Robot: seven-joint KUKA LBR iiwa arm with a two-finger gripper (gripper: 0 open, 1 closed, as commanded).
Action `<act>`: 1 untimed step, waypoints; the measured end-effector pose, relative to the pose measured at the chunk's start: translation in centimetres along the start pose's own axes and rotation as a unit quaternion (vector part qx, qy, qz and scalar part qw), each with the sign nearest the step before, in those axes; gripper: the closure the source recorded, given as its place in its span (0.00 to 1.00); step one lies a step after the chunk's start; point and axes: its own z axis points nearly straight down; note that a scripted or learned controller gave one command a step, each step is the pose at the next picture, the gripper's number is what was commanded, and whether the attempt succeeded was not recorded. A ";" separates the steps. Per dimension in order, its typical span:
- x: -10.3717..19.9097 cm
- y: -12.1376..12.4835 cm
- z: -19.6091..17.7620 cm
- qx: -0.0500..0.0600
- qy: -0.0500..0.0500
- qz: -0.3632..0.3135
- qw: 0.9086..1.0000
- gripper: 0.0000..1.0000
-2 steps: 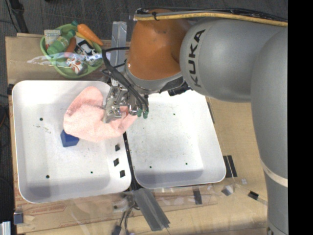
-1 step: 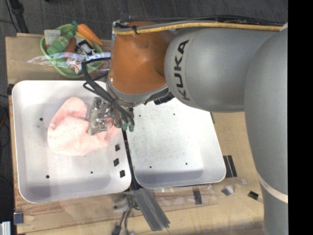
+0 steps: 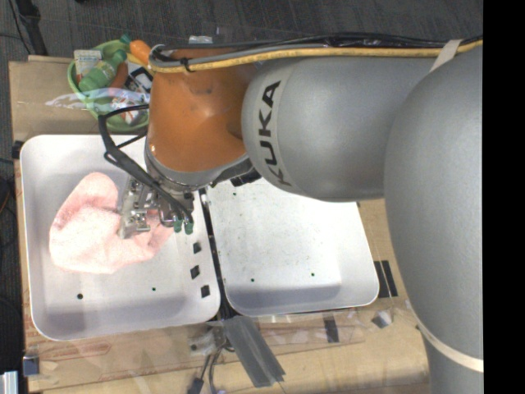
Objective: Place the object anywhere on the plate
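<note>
A pale pink plate lies in the left white bin, toward its left side. My gripper hangs low over the plate's right edge, below the orange band of the arm. The metal gripper parts overlap the plate's rim. No separate object can be made out between them from this angle.
The right white bin lies partly under the arm. A green bowl with bottles and plastic wrap stands behind the left bin at the back left. Black tape marks dot the divider between the bins.
</note>
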 end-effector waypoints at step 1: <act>0.0 0.0 0.0 0.000 0.000 0.000 1.000 0.00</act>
